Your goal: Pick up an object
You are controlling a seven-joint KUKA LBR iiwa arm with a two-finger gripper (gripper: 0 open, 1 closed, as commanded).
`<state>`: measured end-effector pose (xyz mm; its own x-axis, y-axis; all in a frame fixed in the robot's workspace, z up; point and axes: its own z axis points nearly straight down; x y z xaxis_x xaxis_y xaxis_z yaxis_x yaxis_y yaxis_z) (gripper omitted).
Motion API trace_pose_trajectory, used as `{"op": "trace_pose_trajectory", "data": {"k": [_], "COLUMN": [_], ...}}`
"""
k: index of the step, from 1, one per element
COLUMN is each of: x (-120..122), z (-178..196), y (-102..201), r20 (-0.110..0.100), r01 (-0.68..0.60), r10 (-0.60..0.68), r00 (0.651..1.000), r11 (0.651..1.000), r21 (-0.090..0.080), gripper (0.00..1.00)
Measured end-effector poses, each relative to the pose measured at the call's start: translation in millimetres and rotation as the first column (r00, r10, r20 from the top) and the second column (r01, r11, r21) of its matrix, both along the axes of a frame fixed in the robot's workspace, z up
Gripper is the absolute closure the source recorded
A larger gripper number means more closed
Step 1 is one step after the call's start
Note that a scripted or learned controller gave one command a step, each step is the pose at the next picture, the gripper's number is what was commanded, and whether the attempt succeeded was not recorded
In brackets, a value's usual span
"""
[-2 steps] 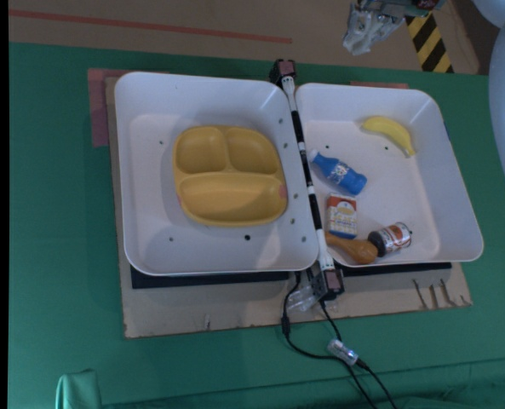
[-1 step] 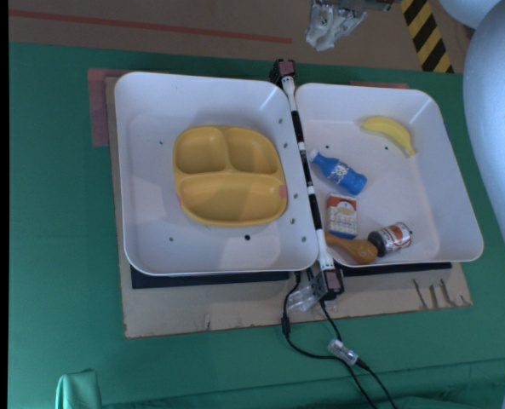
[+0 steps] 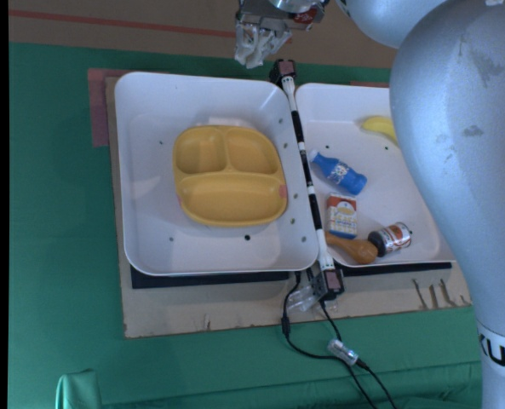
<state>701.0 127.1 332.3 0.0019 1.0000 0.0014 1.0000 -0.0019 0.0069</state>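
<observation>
My gripper [image 3: 254, 48] hangs high above the far edge of the left bin [image 3: 146, 126], near the divider between the bins. A pale shape shows at its tip, and I cannot make out what it is. In the left bin lies a yellow divided plate [image 3: 228, 175]. The right bin [image 3: 329, 113] holds a blue bottle [image 3: 338, 172], a yellow piece [image 3: 378, 127] partly hidden by the arm, a small orange and white carton [image 3: 341, 216], a brown drumstick-shaped toy [image 3: 354, 249] and a can [image 3: 392, 238].
The grey arm [image 3: 456, 143] covers the right side of the right bin. A black and white bar [image 3: 301, 156] runs between the bins. Cables [image 3: 320, 331] trail over the cardboard and green cloth at the front.
</observation>
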Motion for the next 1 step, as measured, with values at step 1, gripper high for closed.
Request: {"op": "trace_pose_trajectory", "data": {"k": [1], "x": [0.3], "z": [-29.1], "y": [42.4], "r20": [0.0], "r01": [0.001], "r10": [-0.001], "r00": [1.0], "r11": [1.0], "r21": [-0.001], "gripper": [1.0]}}
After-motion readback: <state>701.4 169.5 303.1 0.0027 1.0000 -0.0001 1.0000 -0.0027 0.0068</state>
